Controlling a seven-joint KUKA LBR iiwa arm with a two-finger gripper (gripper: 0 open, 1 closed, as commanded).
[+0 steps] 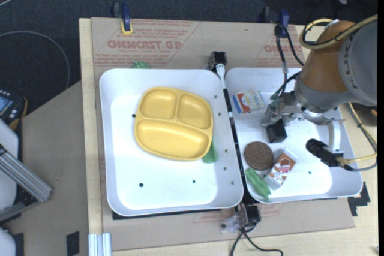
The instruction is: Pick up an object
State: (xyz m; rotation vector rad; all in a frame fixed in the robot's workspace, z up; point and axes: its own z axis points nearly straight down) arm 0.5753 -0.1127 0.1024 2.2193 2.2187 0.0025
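I was in the reaching step, with nothing yet lifted. Nearest in the right bin (336,189) lay a green piece (257,183) and a small red-and-white packet (281,168), then a brown disc (259,154). My gripper (275,128) hung just beyond the disc; how wide it stood I could not tell. Next I judged I needed to descend squarely over one item. The left bin (120,147) held a yellow divided plate (174,123).

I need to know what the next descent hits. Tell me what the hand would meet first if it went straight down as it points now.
Most likely the bare floor of the right bin: the hand hangs between the snack packet and the brown round disc. Depth is unclear from this slant, so it may clip the disc's edge.
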